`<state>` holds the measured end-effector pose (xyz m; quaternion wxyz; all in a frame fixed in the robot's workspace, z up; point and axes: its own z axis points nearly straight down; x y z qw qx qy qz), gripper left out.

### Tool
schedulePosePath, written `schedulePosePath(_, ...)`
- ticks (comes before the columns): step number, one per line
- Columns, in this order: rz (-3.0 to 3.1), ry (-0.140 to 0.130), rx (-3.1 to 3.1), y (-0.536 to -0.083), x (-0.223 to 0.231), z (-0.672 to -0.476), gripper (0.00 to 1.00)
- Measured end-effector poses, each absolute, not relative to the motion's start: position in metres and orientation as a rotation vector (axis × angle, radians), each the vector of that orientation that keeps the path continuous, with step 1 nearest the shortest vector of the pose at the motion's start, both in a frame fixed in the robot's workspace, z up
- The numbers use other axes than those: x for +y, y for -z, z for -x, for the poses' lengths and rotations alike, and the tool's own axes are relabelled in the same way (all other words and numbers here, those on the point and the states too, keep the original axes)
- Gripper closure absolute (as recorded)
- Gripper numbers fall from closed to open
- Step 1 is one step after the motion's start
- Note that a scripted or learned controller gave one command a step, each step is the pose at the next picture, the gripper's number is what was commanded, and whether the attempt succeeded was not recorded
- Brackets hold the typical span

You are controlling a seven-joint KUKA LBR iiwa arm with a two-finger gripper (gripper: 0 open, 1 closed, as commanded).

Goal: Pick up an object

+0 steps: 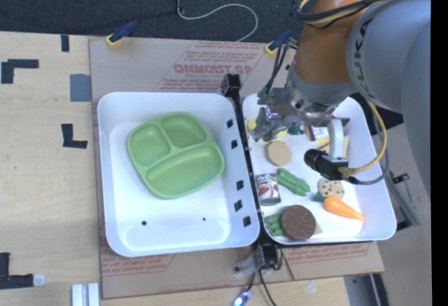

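My gripper (264, 123) hangs low over the far left part of the right bin (374, 227), just above a round tan cookie (279, 153). Nothing shows in its grasp. Nearer the front lie a small can (267, 188), a green bean pod (292, 181), a cheese wedge with holes (330, 189), an orange carrot (343, 208) and a brown patty (297, 222) resting on a green leafy piece (273, 225). A small labelled item (318, 134) and a bit of yellow (292, 131) peek out under the wrist, partly hidden.
The left bin (115, 157) holds a green divided plate (175, 154) in its far half. A black divider with clips (241, 157) runs between the bins. The arm's grey and orange body (329, 38) covers the right bin's far side.
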<state>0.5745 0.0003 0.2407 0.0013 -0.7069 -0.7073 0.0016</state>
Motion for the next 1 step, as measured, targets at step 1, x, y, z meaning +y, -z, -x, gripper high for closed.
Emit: schedulePosePath(1, 2.219, -0.001, -2.223, -0.3056, 0.0727, -0.5686, 1.00)
